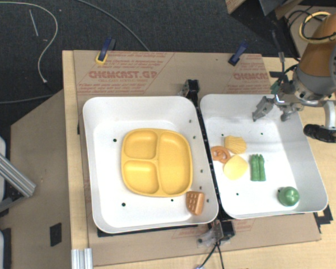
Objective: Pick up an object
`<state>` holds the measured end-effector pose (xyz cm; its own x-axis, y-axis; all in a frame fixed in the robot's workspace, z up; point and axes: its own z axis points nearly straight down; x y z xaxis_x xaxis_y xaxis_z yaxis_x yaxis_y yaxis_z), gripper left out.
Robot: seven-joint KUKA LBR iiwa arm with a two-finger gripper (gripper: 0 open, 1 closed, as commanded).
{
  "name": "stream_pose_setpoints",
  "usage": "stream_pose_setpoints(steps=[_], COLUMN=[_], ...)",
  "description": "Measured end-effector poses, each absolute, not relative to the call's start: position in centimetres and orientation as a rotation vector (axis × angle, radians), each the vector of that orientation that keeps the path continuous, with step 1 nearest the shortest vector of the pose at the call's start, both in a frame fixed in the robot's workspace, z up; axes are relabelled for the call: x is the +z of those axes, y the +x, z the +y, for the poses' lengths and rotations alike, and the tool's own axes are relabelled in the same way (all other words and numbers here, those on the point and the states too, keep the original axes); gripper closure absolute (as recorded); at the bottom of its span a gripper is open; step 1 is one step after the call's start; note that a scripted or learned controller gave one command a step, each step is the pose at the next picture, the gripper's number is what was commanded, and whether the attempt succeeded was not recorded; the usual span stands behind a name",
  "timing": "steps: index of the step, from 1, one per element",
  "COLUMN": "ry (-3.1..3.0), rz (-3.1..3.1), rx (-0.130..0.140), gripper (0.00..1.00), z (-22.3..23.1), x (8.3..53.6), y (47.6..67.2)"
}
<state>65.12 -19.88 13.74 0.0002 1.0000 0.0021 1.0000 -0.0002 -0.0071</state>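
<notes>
My gripper [273,112] hangs over the far part of the right bin [302,150], open, with nothing between its fingers. Below it in that bin lie a ridged yellow toy [236,144], an orange ring-shaped piece [219,154], a pale yellow round piece [235,168], a green asparagus bundle [258,167] and a green pepper [288,196]. The gripper is apart from all of them, up and to the right of the ridged yellow toy. In the left bin [101,128] sit a yellow divided plate [157,162] and a small orange-brown toy [195,202].
The two bins meet along a dark seam with clamps at its far end [191,87] and near end [219,231]. Cardboard [157,66] lies under the bins. The arm's grey wrist and orange band [319,49] rise at the upper right.
</notes>
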Motion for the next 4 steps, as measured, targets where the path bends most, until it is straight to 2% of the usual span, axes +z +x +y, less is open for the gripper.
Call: stream_pose_setpoints(steps=[1, 2, 4], ry=[-2.216, -2.220, -2.225], rz=[-2.219, -2.225, -2.230], rx=[0.005, -0.001, -0.008], gripper=[0.00, 1.00, 1.00], z=[-19.8, -19.8, -18.2], x=[8.5, 10.0, 21.7], y=[65.0, 65.3, 65.3])
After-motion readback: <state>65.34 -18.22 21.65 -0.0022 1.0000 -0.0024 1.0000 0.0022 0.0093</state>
